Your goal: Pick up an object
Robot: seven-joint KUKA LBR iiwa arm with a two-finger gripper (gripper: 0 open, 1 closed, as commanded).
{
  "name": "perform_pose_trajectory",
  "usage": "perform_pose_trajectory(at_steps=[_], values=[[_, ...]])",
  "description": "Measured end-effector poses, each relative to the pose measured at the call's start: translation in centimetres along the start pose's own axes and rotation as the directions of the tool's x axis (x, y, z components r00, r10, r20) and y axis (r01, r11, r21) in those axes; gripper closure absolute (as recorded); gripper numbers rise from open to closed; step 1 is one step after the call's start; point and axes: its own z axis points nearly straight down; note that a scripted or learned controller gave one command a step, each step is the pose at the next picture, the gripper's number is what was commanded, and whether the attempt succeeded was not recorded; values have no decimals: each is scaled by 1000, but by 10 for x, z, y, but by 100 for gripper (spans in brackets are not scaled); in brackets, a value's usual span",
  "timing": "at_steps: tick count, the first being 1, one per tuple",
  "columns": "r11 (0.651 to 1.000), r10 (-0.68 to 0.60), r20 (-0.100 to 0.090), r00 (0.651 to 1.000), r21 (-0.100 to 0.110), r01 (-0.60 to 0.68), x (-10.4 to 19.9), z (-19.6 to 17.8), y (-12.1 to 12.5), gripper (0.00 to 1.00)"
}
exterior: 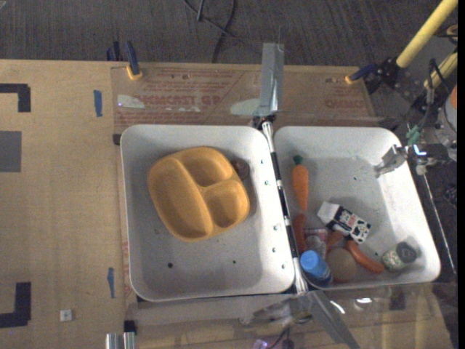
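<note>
Your hand [389, 160] sits over the upper right corner of the right bin [392, 267], and from this angle you can't tell how far it's spread or whether it has anything. Down in that bin, a carrot [300, 184] lies upright along the left wall. Near the lower edge there's a small black-and-white carton [344, 221], a blue-capped bottle [314, 266] and an orange sausage-shaped piece [365, 257]. In the left bin [145, 267], an orange divided plate [198, 193] rests flat.
</note>
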Motion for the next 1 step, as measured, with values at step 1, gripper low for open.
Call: perform_pose_trajectory(at_steps=[1], values=[[1000, -5, -1, 1000, -1, 5, 17, 135, 46, 0]])
